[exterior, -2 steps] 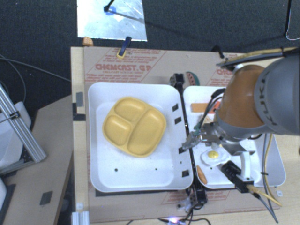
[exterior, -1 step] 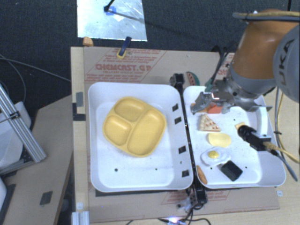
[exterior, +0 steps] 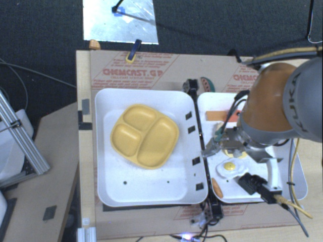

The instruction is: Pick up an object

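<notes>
– So, how far along was the pick at that moment?

– Not far, by my reading. Starting at nine o'clock on the table (exterior: 151, 72), the left bin (exterior: 106, 135) held a yellow divided plate (exterior: 145, 135). It lay flat near the bin's middle, well apart from the arm.

– And over at three o'clock?

– The right bin (exterior: 219, 105) held the small things. The pincer (exterior: 216, 142) hung low over that bin's left half, close to the wall between the two bins. An orange strip (exterior: 216, 116) lay at twelve o'clock from it. A brown sausage-like piece (exterior: 217, 187) lay at six o'clock, near the bin's lower left corner. A fried egg toy (exterior: 229, 167) lay at about five o'clock, just beside the pincer.

– Was the pincer released or clenched?

– I could not tell; the wrist hid it from above.

– Was anything lifted?

– Nothing looked lifted. Each thing seemed to lie on a bin floor. I judged that the approach was made, with the egg the likeliest target. The grasp and the lift were both left to do.
</notes>
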`<state>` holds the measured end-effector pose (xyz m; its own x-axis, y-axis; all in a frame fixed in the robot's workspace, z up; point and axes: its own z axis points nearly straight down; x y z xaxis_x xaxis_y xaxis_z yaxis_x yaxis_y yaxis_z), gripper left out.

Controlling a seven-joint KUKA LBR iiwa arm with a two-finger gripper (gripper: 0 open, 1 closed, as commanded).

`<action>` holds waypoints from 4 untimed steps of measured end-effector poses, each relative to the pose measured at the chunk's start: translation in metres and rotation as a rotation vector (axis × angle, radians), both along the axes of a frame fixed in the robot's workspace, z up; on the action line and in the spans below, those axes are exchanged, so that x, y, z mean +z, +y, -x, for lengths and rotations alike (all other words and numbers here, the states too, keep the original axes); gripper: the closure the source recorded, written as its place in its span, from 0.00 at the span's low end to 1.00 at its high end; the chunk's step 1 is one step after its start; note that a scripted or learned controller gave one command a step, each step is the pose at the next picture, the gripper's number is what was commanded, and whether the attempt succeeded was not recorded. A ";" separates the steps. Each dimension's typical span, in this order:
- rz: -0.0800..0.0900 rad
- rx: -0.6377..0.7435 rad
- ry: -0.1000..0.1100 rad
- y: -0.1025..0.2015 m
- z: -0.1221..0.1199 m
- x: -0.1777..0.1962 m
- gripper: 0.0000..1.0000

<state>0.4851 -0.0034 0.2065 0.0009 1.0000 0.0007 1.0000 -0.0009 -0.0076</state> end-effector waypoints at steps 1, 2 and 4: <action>-0.002 0.010 -0.026 0.029 -0.003 0.152 0.00; 0.001 0.000 0.003 0.017 0.000 -0.028 0.00; -0.001 0.009 -0.015 0.103 -0.116 -0.021 0.00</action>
